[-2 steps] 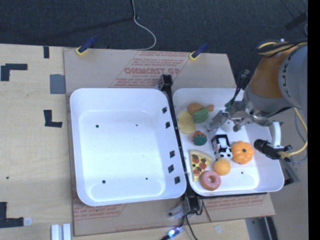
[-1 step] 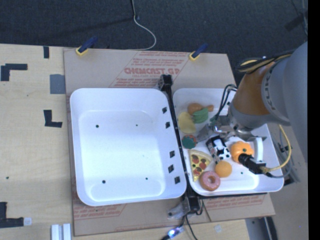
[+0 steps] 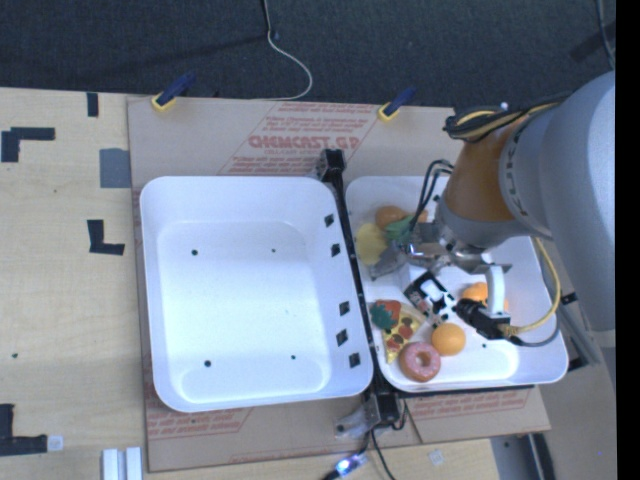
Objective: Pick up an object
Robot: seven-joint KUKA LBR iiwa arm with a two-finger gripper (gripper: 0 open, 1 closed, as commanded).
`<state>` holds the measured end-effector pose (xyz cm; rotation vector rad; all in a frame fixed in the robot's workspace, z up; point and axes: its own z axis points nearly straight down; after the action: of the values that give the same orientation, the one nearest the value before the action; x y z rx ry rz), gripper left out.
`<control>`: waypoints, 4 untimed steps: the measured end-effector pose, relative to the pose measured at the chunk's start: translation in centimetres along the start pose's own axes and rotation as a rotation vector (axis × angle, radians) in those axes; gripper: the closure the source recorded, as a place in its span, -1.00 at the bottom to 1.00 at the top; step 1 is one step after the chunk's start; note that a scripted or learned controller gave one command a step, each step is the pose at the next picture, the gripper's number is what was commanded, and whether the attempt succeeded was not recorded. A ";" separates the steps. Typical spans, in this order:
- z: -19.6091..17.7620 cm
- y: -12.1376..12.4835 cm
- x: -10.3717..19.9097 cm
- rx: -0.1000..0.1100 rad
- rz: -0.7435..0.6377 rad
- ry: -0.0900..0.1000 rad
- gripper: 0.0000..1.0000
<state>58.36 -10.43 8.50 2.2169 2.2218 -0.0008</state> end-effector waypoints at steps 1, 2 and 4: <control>-0.1 -5.0 -3.8 0.001 0.005 0.000 -1.00; -1.0 -4.9 -3.6 0.001 0.001 0.001 1.00; -10.5 -2.5 9.8 -0.002 -0.006 0.005 1.00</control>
<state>55.85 -0.62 19.01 2.2113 2.2300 0.0071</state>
